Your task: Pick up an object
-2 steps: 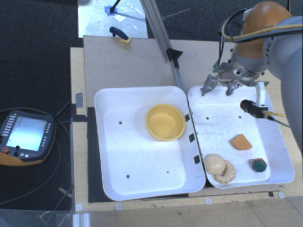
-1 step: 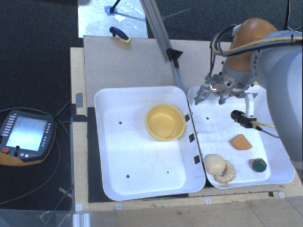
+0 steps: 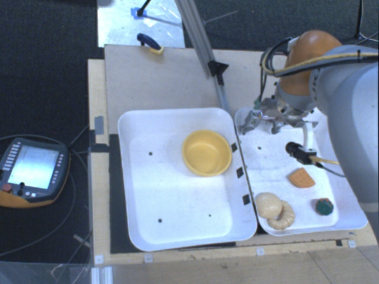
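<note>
My tool [image 3: 278,123] hangs over the far end of the right bin [image 3: 349,220], close to the wall it shares with the left bin [image 3: 133,218]. From above, the wrist hides the working end, so I cannot tell whether the tool is open, closed or gripping anything.

Taking the right bin as the landmark, the loose things lie in its near half, well apart from my tool. An orange wedge [image 3: 301,178] sits about the middle of the bin. Nearer the front, a pale round bun [image 3: 267,205] touches a ridged, curved pastry [image 3: 283,216], both against the wall next to the left bin. A small dark green ball [image 3: 324,206] rests toward the opposite side. A yellow bowl [image 3: 206,152] stands upright in the left bin, just across the shared wall.

I judge the wedge the likeliest pick, since it lies alone with room around it. Its long axis runs roughly across the bin, its narrower end toward the outer wall. The touching pair would crowd a grasp.
</note>
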`<state>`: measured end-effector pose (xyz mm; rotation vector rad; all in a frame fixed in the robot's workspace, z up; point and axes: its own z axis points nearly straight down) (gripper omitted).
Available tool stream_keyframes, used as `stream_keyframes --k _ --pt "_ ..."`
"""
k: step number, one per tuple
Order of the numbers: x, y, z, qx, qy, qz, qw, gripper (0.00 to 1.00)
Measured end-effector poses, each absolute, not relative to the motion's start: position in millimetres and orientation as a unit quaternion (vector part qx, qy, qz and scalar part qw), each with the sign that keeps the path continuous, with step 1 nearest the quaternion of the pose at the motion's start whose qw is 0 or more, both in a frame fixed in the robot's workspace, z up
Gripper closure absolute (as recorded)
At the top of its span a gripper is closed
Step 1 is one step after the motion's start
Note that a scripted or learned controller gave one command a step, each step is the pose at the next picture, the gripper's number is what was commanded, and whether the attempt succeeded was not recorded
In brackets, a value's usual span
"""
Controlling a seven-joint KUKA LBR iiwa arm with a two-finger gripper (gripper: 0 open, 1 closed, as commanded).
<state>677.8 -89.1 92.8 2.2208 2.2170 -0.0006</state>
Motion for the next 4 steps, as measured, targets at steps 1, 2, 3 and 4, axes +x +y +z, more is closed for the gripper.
stream_keyframes --k 1,2,3,4 --pt "678.1 -87 102 0.707 0.707 0.0009 0.002 1.00" --pt "678.1 -94 164 0.707 0.707 0.0017 0.002 1.00" --pt "670.2 -98 220 0.707 0.707 0.0015 0.002 1.00" --pt "662.2 -97 269 0.707 0.707 0.0017 0.002 1.00"
